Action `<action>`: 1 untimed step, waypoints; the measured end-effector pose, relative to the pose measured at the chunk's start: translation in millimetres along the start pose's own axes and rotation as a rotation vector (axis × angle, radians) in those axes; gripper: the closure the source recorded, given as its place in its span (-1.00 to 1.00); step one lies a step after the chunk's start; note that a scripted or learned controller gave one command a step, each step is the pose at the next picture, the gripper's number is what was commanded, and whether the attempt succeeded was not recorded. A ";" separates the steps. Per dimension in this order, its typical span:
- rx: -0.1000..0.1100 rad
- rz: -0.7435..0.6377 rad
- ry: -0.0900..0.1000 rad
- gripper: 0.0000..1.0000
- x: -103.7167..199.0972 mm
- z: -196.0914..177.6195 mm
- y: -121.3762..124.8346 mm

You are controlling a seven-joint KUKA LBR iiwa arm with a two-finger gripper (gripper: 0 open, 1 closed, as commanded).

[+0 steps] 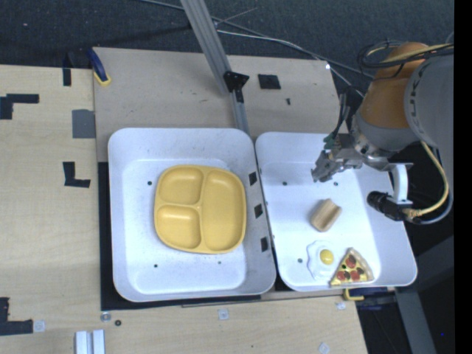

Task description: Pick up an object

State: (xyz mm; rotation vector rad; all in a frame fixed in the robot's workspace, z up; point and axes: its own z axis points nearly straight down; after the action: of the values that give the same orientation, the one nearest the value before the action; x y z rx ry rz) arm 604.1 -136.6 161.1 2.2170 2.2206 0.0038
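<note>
In the right bin (295, 161) lie a tan bread-like piece (324, 214), a fried egg toy (321, 258) and a pizza slice toy (352, 268). A yellow divided plate (200, 208) sits in the left bin (133, 198). My gripper (325, 170) hangs over the upper part of the right bin, above and slightly behind the bread piece, apart from it. I see nothing between its fingers.
The grey arm with its orange band (391, 87) comes in from the right over the bin's far corner. A slanted metal pole (214, 50) crosses the bench behind the bins. Cables (413, 211) hang beside the right bin's edge.
</note>
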 end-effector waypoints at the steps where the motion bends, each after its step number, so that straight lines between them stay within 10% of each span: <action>1: 0.002 0.000 0.000 1.00 -0.4 -54.2 -9.3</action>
State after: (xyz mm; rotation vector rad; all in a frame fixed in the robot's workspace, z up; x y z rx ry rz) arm 594.6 -137.0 215.3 2.2184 2.2212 0.0024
